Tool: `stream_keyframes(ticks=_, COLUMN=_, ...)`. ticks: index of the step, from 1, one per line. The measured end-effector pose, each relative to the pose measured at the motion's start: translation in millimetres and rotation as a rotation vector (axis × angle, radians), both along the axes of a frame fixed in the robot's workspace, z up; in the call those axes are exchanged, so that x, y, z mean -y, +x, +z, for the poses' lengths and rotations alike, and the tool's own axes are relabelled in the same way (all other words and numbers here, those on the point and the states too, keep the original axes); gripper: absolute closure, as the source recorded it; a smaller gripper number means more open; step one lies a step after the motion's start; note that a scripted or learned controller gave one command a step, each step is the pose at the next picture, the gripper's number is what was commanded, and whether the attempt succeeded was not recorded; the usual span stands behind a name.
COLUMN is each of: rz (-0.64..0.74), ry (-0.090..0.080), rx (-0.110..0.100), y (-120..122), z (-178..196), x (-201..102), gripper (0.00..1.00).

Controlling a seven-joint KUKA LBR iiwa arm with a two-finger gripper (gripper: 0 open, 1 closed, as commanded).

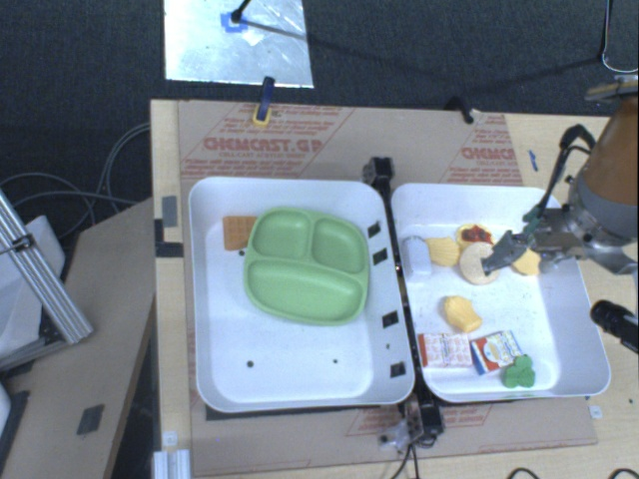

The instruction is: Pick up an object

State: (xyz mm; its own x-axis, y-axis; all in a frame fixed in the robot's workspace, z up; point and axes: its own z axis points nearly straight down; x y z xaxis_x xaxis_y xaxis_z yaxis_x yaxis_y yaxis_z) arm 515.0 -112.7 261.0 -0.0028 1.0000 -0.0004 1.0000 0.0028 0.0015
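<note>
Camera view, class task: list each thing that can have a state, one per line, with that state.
Green divided plate: upright in the left bin, compartments bare.
Orange cracker: flat, partly under the plate.
Gripper: low over the right bin, at the round cream piece.
Yellow piece: lying loose, untouched.
Red and white packets: flat, side by side.
Green toy: resting near the front wall.

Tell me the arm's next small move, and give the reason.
Probably lower the pincer straight onto the round pale piece in the right bin. Its tip already sits at that piece's edge, and nothing visible is held yet.
</note>
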Motion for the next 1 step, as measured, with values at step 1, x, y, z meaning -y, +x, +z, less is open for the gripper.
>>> stream_keyframes(ticks=1, rz=-0.001, ry=0.002, rx=-0.005, y=-1.5, z=-61.9, x=-5.0, gripper=0.00)
